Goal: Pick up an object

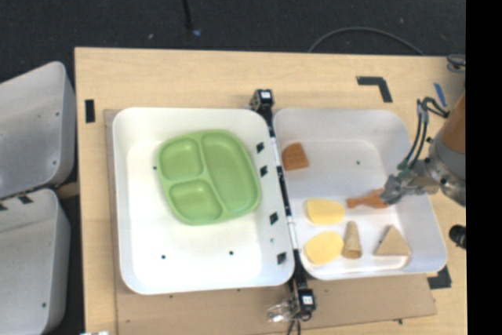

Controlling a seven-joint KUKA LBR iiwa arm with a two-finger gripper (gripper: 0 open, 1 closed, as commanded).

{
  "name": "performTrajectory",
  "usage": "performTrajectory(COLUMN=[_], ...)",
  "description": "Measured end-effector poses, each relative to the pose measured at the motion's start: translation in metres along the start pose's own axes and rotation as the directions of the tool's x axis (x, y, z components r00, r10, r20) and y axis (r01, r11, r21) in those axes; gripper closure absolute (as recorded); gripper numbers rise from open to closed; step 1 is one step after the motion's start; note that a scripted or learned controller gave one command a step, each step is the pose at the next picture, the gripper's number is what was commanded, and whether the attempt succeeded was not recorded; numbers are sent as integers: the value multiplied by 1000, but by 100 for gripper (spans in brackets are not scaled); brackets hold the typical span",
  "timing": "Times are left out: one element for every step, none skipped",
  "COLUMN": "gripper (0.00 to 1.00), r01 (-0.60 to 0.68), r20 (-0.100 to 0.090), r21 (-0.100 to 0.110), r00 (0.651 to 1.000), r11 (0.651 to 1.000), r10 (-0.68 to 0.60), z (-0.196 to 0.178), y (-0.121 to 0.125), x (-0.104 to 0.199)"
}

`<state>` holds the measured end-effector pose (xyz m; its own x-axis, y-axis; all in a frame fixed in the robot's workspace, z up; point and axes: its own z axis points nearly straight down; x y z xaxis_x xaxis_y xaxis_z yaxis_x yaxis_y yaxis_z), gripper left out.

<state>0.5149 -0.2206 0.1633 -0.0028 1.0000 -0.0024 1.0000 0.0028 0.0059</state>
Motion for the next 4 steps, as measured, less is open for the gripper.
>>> performTrajectory(gripper=[100,100,100,100], r01=[1,4,6,4], r20=[1,-2,-4,-4], r21=[-1,2,4,6], r00=[1000,1000,1000,1000], r11=[1000,1000,1000,1000], r10=[-1,-4,-6,-4], z=[-44,-60,-65,-71], y=[2,3,-3,-11], x=[-2,47,109,156])
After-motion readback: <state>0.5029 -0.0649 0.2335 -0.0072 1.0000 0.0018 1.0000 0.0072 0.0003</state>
